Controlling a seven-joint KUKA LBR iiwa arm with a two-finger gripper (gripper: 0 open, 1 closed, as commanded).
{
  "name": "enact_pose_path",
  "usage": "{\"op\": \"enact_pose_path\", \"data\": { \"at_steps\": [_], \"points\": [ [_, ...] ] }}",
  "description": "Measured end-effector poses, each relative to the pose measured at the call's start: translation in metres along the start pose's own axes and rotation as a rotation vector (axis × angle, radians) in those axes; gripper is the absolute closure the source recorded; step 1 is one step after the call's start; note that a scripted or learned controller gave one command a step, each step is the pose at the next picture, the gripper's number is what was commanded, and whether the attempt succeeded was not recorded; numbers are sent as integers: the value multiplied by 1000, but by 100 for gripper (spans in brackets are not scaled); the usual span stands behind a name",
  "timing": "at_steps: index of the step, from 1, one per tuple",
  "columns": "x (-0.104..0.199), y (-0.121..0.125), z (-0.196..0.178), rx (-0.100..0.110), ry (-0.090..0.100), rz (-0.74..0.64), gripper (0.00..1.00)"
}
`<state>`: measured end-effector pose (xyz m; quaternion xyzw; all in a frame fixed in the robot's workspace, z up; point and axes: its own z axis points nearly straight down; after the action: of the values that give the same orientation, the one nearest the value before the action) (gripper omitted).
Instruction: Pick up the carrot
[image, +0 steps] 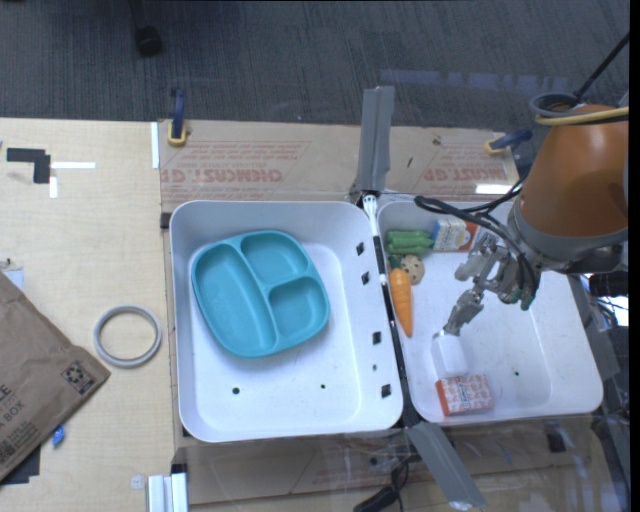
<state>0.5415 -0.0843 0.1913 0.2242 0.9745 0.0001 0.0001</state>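
An orange carrot (401, 298) lies lengthwise along the left wall of the right bin (560, 400), its thin tip pointing toward the front. My gripper (468, 300) hangs over the middle of that bin, a little to the right of the carrot and apart from it. Its fingers (460, 315) stand open and hold nothing.
Behind the carrot sit a small tan cookie (410, 268), a green vegetable (408, 241) and a small packet (452, 236). A red-and-white box (465, 394) and a clear cup (449, 354) lie near the bin's front. The left bin (200, 400) holds a blue divided plate (260, 292).
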Motion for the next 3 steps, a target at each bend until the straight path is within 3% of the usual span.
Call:
{"op": "enact_pose_path", "data": {
  "at_steps": [1,2,3],
  "points": [
    [31,59,0,-2,-1,-722,0],
    [-19,86,-1,-2,-5,-984,0],
    [-55,111,-29,-2,-6,-833,0]
  ]
}}
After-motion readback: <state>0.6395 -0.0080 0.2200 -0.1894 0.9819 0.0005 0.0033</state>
